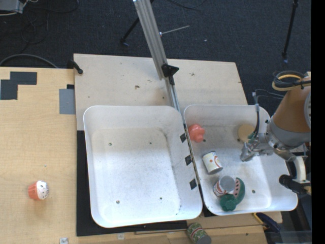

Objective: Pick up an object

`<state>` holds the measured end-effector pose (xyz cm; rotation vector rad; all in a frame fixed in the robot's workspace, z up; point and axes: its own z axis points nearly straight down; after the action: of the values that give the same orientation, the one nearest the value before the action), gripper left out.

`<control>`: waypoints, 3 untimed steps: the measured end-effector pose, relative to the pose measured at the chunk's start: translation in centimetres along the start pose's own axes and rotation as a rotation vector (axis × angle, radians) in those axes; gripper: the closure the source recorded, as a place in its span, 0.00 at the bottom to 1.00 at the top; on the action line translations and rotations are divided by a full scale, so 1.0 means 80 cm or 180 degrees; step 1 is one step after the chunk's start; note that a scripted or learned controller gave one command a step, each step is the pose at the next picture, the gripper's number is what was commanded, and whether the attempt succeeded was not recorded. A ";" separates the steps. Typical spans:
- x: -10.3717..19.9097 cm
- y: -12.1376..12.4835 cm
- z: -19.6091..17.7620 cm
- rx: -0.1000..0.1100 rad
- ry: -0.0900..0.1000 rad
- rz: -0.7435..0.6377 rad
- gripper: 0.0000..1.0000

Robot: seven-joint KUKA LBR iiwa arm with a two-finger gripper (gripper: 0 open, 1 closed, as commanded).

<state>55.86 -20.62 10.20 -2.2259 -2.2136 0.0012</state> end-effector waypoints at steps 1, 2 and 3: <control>-0.003 0.011 -0.058 -0.0016 -0.0007 -0.0020 1.00; 0.001 0.012 -0.112 -0.0014 -0.0006 -0.0024 1.00; 0.000 0.013 -0.179 -0.0020 -0.0008 -0.0025 1.00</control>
<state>56.89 -20.64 24.49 -2.2216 -2.2266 -0.0028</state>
